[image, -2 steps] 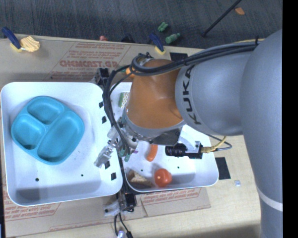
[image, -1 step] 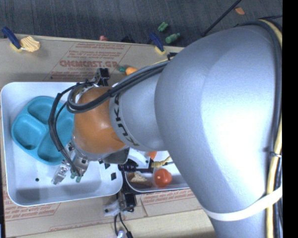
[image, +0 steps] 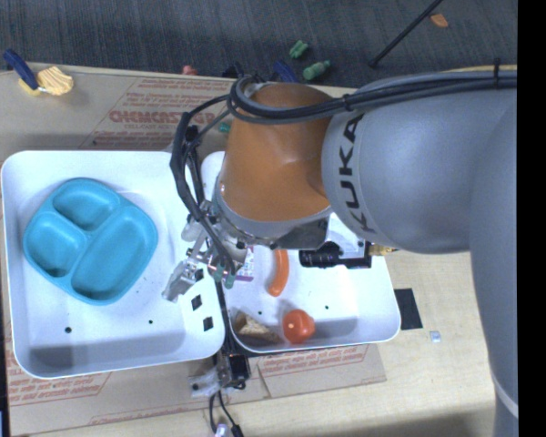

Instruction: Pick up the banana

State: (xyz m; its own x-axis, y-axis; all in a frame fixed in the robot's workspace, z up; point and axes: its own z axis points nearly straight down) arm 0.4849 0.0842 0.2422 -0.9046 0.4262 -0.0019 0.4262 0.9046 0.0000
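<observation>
The step in hand looks like the search or approach. The end effector (image: 193, 279) hangs over the wall shared by the left bin (image: 36, 353) and right bin (image: 378, 321); whether it is spread or pressed together I cannot tell. Where the banana lies I cannot tell either, since the arm hides much of the right bin. At its 3 o'clock lies an orange piece (image: 278, 273), at 4 o'clock a red ball (image: 298, 326). Next calls for locating the fruit. Open room lies at 8 o'clock, below the blue tray (image: 89, 239).
</observation>
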